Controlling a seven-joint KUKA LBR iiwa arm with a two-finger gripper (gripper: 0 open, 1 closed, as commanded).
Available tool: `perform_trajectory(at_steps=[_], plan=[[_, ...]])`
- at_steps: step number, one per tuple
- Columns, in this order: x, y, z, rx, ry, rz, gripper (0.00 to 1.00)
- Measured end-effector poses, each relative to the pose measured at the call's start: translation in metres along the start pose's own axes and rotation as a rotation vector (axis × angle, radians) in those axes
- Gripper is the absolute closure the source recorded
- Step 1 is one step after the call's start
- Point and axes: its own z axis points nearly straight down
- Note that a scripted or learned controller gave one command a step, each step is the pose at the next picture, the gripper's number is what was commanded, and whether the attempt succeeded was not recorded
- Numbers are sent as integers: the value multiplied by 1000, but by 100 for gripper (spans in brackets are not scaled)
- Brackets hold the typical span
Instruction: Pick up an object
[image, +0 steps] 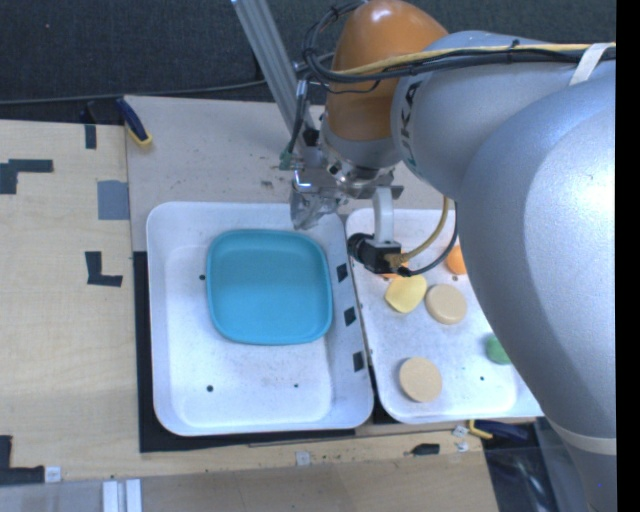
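A teal square plate (269, 285) lies flat in the left white bin (180, 330). My gripper (312, 211) hangs over the far edge of that bin, just beyond the plate's back right corner. In the right bin (470, 400) lie a yellow piece (405, 295), two tan round discs (446, 304) (420, 379), an orange thing (456, 261) and a green thing (496, 350), both partly hidden by my arm.
The grey arm (520, 180) covers the right side of the view and much of the right bin. A slanted metal rail (272, 50) rises behind the gripper. A black cable connector (372, 252) dangles over the divider between the bins.
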Motion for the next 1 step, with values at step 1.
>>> perform_trajectory(at_steps=[1], plan=[[0, 0, 0, 1, 0, 0, 0]])
